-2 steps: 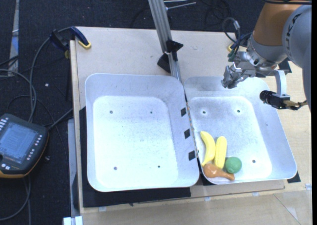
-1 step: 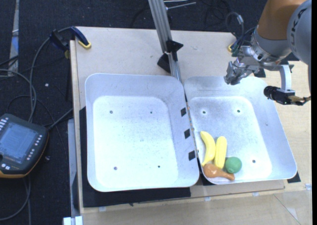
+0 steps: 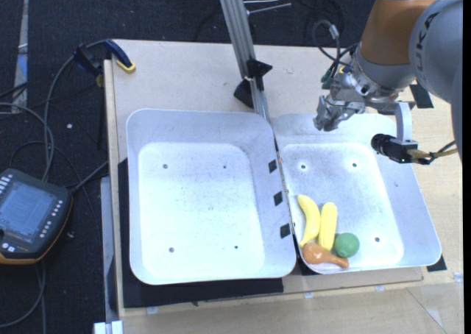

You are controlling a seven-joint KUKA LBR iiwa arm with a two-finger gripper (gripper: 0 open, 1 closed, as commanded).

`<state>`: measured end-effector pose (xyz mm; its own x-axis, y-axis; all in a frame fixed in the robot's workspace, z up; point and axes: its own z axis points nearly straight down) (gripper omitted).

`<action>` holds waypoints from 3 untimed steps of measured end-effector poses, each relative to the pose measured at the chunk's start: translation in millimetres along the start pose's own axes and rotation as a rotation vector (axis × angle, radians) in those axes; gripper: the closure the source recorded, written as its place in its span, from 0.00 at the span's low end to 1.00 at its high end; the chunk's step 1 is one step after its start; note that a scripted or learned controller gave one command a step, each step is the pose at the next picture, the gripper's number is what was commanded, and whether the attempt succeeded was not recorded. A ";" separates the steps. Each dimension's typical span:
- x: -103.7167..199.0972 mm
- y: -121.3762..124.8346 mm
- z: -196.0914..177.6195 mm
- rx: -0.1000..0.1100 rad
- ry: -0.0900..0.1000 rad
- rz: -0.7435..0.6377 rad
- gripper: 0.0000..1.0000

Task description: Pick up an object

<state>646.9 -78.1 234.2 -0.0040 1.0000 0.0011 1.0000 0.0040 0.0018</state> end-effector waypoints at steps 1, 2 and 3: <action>51.0 -13.7 10.2 0.003 0.000 0.000 1.00; 111.4 -25.3 5.1 0.002 0.001 -0.001 1.00; 153.8 -50.9 3.1 0.002 0.000 0.000 1.00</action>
